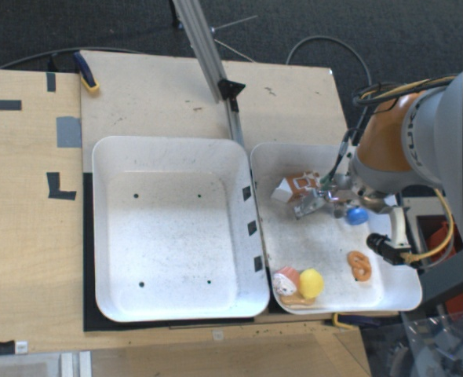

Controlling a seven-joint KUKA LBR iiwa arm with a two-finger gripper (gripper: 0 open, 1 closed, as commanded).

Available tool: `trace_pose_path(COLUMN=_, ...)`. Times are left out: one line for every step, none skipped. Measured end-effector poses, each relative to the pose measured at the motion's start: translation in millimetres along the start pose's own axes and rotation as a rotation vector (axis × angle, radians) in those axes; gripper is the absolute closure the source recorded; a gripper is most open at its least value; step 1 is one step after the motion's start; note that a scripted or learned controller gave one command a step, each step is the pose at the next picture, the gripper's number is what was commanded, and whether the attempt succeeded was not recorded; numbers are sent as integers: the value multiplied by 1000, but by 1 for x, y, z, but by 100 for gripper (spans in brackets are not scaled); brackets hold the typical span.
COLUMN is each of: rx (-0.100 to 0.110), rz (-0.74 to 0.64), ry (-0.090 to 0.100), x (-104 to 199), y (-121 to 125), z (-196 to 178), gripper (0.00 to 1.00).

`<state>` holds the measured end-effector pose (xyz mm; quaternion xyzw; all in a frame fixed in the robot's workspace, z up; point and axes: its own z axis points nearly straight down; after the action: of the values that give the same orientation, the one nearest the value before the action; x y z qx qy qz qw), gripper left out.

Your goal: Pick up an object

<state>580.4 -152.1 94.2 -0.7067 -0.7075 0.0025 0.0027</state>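
An orange-and-white crumpled packet [297, 185] lies in the upper left part of the right bin [335, 301], at centre-right of the frame, and the gripper [308, 203] sits low over the bin floor just beside it, touching or nearly touching its lower right edge. From this slanted overhead camera I cannot tell whether the claw is released or clenched, since the metal parts blur together, and nothing is clearly visible between them, so no grasp can be claimed. The packet looks to be the likeliest target, judging by how the tool points toward it from the right.

A small blue object [357, 215] rests just right of the gripper, partly under the wrist. Further down the frame, a pretzel-shaped orange piece [359, 265] lies near the bin's right wall, and a yellow ball [311, 283] sits beside a pale pink-and-white item [286, 283] in the lower left corner of the same bin. These 3 are well apart from the tool, which suggests they are not being attempted now.

The grey arm [420, 144] with its orange band enters from the right edge, bent down into the bin so the tool reaches the floor. The left bin [106, 234], at centre frame, stands alongside, presumably as a drop-off. A metal rail [204, 45] slants down from the top of the frame toward the seam between the 2 bins.
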Motion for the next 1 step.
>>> trace_pose_path(rx=-4, rz=-1, ry=0, x=0, y=1, z=-13, gripper=100)
